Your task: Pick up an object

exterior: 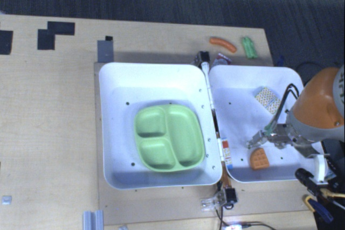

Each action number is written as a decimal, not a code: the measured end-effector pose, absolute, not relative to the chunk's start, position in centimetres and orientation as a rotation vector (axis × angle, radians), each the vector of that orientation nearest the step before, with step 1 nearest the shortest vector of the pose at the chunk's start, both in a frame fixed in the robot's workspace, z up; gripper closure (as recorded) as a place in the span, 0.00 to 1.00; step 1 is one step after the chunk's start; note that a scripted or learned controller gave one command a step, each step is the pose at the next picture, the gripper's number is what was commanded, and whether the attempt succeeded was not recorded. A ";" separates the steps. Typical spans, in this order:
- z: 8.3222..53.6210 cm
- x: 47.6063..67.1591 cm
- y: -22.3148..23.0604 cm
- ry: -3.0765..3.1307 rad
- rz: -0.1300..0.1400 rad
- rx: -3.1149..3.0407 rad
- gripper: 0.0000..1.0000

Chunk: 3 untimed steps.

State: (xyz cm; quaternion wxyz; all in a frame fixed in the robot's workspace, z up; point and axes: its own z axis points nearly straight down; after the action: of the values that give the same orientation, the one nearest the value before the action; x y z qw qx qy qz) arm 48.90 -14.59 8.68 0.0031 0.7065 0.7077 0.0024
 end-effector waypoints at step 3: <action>20.7 54.3 -11.4 2.226 0.005 2.214 1.00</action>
State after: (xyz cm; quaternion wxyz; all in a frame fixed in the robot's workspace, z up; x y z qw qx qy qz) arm 54.32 -11.36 20.66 0.0010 0.7051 0.7091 0.0017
